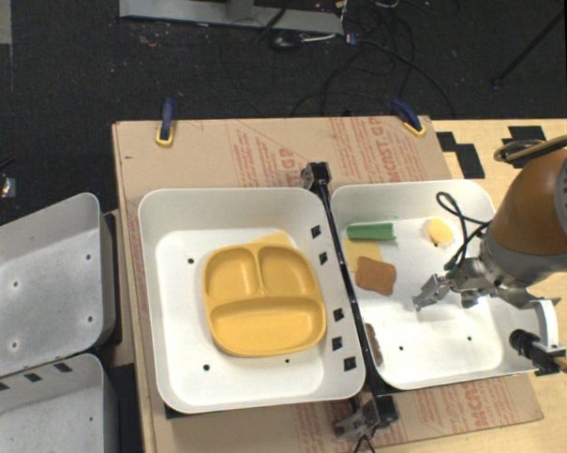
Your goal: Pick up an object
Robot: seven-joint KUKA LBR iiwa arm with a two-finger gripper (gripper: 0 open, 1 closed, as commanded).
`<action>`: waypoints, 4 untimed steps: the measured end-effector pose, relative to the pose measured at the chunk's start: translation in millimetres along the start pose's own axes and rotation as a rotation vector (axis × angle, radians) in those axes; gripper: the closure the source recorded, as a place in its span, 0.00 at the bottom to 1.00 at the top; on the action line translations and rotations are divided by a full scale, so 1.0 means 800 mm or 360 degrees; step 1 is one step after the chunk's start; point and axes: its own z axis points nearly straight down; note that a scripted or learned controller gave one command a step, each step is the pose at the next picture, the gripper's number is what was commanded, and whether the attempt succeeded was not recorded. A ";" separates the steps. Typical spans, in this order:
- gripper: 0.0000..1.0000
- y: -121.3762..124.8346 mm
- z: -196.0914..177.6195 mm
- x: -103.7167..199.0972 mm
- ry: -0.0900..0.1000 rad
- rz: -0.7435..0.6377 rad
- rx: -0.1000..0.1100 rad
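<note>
Closest to the viewer, two shallow white bins sit side by side on a cardboard-covered bench. Left bin (168, 273) holds a yellow divided tray (264, 299). Right bin (486, 353) holds a green block (371, 232), a brown slab (376, 276) lying against a flat yellow piece (362, 252), and a small pale yellow lump (440, 231). Reaching from the right, the gripper (429, 296) hovers low just beside the brown slab, fingers slightly apart and holding nothing. That slab looks light, stiff and thin, probably toy food; pinching across its narrow sides seems the surest hold.
</note>
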 end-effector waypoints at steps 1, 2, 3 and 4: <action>1.00 0.001 -0.016 -0.001 -0.0002 0.0002 -0.0008; 1.00 0.010 -0.073 -0.003 -0.0005 -0.0005 -0.0014; 1.00 0.016 -0.152 -0.006 -0.0007 -0.0006 -0.0018; 1.00 0.017 -0.195 -0.006 -0.0006 -0.0005 -0.0014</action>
